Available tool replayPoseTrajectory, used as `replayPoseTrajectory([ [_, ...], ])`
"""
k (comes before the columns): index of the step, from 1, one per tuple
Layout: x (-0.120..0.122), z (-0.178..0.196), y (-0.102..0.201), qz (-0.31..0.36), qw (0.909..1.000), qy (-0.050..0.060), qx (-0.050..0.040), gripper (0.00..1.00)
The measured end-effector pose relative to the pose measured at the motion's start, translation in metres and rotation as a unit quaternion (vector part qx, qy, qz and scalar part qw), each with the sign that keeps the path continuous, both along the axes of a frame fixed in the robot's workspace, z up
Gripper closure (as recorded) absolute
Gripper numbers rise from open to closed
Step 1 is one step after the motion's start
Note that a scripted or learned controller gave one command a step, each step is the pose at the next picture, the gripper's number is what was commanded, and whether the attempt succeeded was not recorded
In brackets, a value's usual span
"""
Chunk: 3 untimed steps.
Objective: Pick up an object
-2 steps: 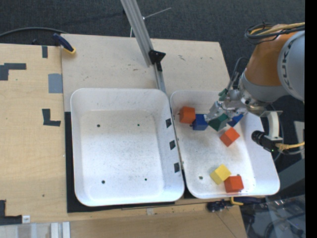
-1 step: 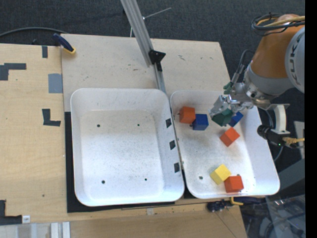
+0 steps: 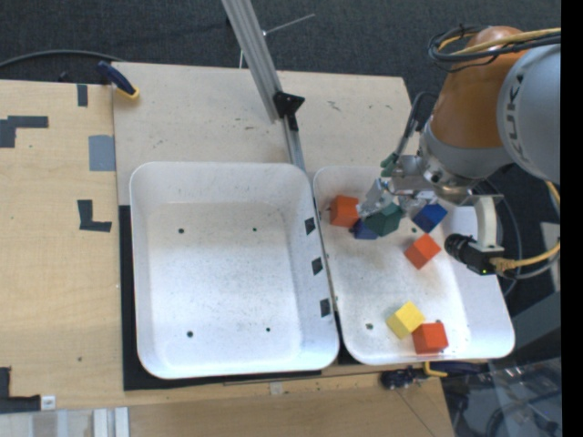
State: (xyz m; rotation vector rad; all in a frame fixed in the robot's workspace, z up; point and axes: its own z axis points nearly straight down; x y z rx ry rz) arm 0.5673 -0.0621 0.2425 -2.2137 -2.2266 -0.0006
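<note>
Arm: grey, with an orange band, reaching in from the right and bent down over the right bin.
Gripper: low in the upper part of the right bin, right over a cluster of blocks.
Fingers: the view is too cluttered here; I cannot tell whether they are wide, narrow or closed on anything.
Green block: directly under the gripper, possibly touching it, though the contact is not clear.
Dark blue block: just beside the green one, on its lower left.
Orange block: near the bin's left wall, just left of the gripper.
Blue block: just right of the gripper.
Red-orange block: below the blue one, mid-bin.
Yellow block: near the front of the bin.
Red block: touching the yellow one, at its lower right.
Left bin: beside the right bin, white with dark specks.
</note>
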Motion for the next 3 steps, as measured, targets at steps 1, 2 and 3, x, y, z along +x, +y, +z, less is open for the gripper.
replayPoseTrajectory([
  [1,-0.005,-0.013,0.056,0.000,1.0000,0.001,0.0001,1.00],
  [2,-0.007,-0.024,0.106,0.000,1.0000,0.002,-0.0002,1.00],
  [3,-0.010,-0.031,0.158,0.001,1.0000,0.002,-0.0005,1.00],
])
